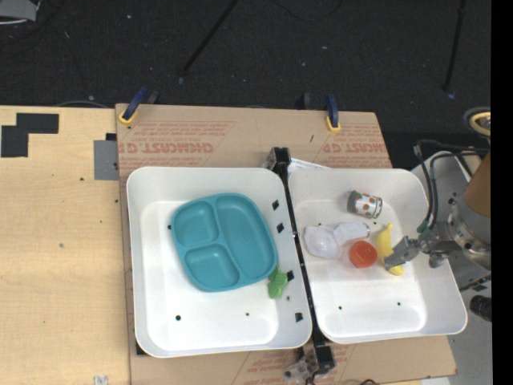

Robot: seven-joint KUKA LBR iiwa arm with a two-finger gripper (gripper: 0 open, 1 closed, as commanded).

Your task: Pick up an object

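The right bin (377, 327) holds a small can (365, 204) lying on its side, clear plastic cups (330, 240), a red ball (362, 254) and a yellow banana-shaped toy (385, 239). My gripper (420, 253) hangs over the right side of this bin, open. Its left finger (402, 252) overlaps the lower end of the yellow toy, and I see nothing held between the fingers. The grey arm comes in from the right edge.
The left bin (208, 331) holds a teal divided plate (224, 241) and a small green object (276, 283) near the divider. Cardboard lies under both bins, held by clamps (332, 115) at the back. A wooden bench top stretches to the left.
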